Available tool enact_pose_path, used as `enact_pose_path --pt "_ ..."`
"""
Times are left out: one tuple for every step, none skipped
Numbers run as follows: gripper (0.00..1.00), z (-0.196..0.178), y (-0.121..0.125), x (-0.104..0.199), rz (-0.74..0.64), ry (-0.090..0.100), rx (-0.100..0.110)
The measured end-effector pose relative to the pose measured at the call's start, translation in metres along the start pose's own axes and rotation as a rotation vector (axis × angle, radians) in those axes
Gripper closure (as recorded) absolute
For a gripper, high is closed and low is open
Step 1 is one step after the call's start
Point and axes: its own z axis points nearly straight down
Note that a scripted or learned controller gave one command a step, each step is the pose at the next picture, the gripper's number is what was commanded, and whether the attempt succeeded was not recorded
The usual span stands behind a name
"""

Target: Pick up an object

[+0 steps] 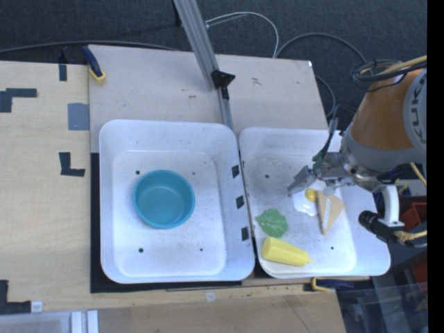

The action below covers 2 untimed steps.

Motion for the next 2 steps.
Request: enact_pose_path --pt "0.0 0.0 0.0 0.0 0.0 0.0 0.0" --pt "0.0 0.063 -0.007 0.003 0.002 0.0 0.006"
